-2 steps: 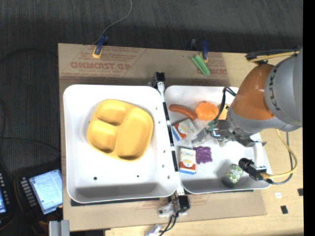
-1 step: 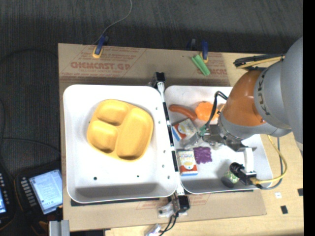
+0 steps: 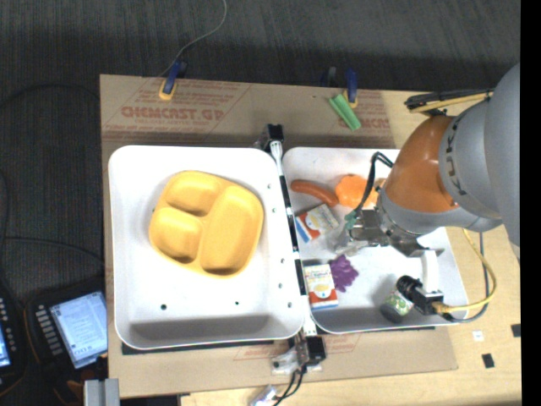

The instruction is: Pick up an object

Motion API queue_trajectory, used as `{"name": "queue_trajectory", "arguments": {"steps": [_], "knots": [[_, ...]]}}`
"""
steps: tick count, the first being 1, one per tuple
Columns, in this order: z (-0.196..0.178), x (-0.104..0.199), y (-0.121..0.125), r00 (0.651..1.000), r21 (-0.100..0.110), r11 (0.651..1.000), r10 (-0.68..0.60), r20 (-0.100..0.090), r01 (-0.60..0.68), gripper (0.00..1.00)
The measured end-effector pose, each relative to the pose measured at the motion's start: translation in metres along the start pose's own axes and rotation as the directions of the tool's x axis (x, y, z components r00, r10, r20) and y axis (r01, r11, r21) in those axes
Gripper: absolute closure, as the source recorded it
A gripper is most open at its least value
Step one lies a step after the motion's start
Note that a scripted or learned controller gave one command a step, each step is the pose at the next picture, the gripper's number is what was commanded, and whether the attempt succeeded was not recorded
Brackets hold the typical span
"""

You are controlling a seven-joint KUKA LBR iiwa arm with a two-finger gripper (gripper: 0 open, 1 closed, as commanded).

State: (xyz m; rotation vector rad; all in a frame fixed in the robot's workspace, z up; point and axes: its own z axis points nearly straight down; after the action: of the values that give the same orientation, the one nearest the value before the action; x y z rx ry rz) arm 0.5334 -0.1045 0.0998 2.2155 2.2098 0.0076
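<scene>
Nearby, small purple toy (image 3: 342, 271), knobbly, beside orange carton (image 3: 319, 284)

One fixed overhead camera looks slantwise down on both bins (image 3: 127, 227)

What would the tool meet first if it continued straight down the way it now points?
Probably the purple toy, or the bare bin floor beside it; the tool hangs just above them, though depth is unclear here.
</scene>
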Motion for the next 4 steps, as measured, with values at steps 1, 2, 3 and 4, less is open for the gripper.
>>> {"name": "queue_trajectory", "arguments": {"steps": [1,2,3,4], "knots": [[0.0,0.0,0.0,1.0,0.001,1.0,0.0,0.0,0.0,0.0],[0.01,0.006,-0.044,1.0,-0.006,1.0,-0.002,0.0,0.002,0.0],[-0.001,0.005,-0.043,1.0,-0.006,1.0,-0.001,0.0,0.001,1.0],[0.0,0.005,-0.043,1.0,-0.005,1.0,-0.001,0.0,0.001,0.0]]}}
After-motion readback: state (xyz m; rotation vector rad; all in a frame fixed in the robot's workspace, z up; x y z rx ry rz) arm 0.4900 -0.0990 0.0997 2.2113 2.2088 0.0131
